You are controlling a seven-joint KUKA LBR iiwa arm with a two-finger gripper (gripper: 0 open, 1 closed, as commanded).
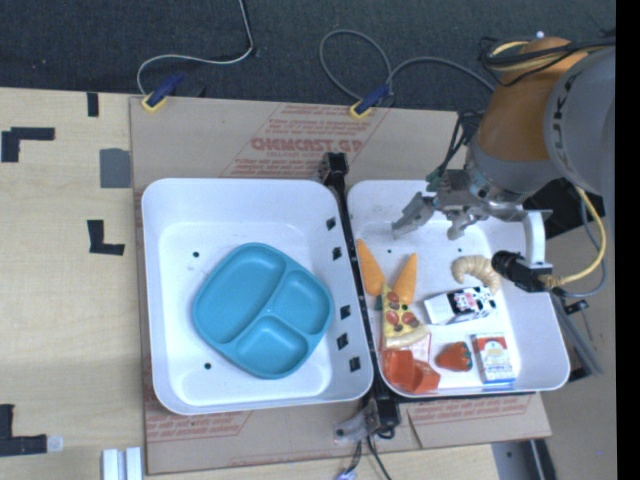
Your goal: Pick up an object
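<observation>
Blue tray (262,310) is kept in left bin (160,208). Toy food, e.g. carrots (369,268) & croissant (474,267), is piled in right bin (380,196). Jaws (432,216) are held wide, w/ nothing gripped, above it. Cardboard is laid on the surface (60,298).

**A:** what's everything actually sitting on?

**B:** light wood bench (60,298) with black tape marks, and a printed cardboard sheet (290,143) laid flat on it. Two blue-and-yellow clamps (372,99) grip its far edge. The left bin (165,208) and right bin (385,196) sit side by side on the cardboard, touching.
</observation>
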